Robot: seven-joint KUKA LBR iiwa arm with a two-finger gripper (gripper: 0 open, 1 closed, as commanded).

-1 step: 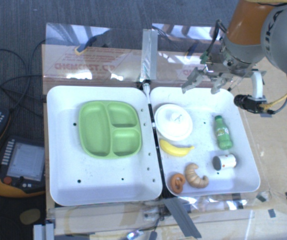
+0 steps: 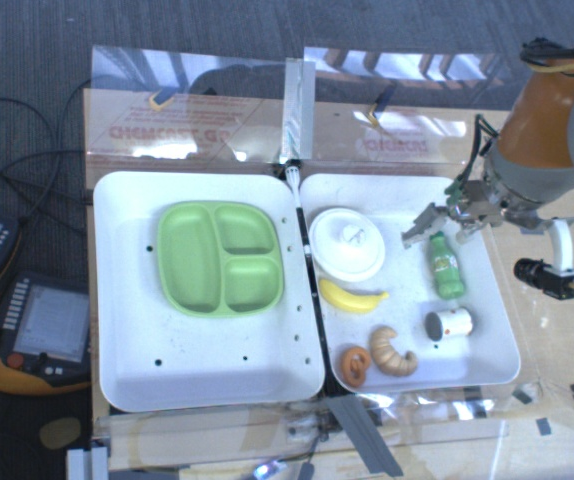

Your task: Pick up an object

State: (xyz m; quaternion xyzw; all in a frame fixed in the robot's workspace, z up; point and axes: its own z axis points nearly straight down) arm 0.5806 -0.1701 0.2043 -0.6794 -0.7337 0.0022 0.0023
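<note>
Two white bins stand side by side on the table. My fingers (image 2: pixel 437 218) hang over the right bin (image 2: pixel 487 368), spread open and holding nothing, just above the top of the green bottle (image 2: pixel 446 266). Near it lie a bowl (image 2: pixel 348 244), banana (image 2: pixel 353 296), croissant (image 2: pixel 393 352) and cup (image 2: pixel 449 324).

The divided plate (image 2: pixel 219 258) lies in the left bin (image 2: pixel 117 298); bowl (image 2: pixel 347 244), banana (image 2: pixel 353 296), bottle (image 2: pixel 445 265) and croissant (image 2: pixel 393 351) in the right bin (image 2: pixel 502 353).
</note>
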